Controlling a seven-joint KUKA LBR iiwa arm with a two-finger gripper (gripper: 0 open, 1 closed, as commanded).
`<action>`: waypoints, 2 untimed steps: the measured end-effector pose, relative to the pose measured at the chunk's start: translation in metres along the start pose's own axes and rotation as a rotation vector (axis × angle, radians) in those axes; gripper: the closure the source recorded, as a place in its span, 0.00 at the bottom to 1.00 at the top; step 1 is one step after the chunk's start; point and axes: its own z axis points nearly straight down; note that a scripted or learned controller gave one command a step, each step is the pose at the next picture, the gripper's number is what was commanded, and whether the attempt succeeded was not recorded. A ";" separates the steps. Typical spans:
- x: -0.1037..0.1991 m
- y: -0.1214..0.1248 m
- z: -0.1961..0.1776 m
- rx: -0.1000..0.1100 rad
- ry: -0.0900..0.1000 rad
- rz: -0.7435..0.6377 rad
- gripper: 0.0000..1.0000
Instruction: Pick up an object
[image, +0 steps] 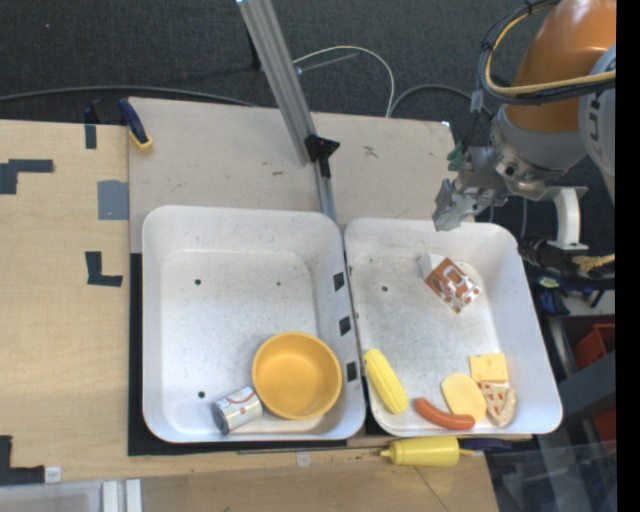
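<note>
My gripper (452, 213) hangs over the far edge of the right bin (420, 310), above and a little behind a brown and white block (452, 283). Nothing shows between the fingers. In the right bin's near part lie a yellow corn cob (385, 380), a red sausage (443, 414), a pale yellow slice (462, 394), a cheese wedge (489, 368) and a waffle-like piece (499, 403). The left bin (200, 290) holds a yellow bowl (295, 375) and a small can (236, 409) lying on its side.
A yellow mustard bottle (425, 452) lies on the bench just outside the right bin's near rim. A grey metal pole (290, 85) slants down to the divide between the bins. Cables and gear crowd the right side.
</note>
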 end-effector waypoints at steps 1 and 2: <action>0.054 -0.006 0.010 0.003 0.001 -0.004 1.00; 0.115 -0.005 0.030 0.005 0.000 -0.005 1.00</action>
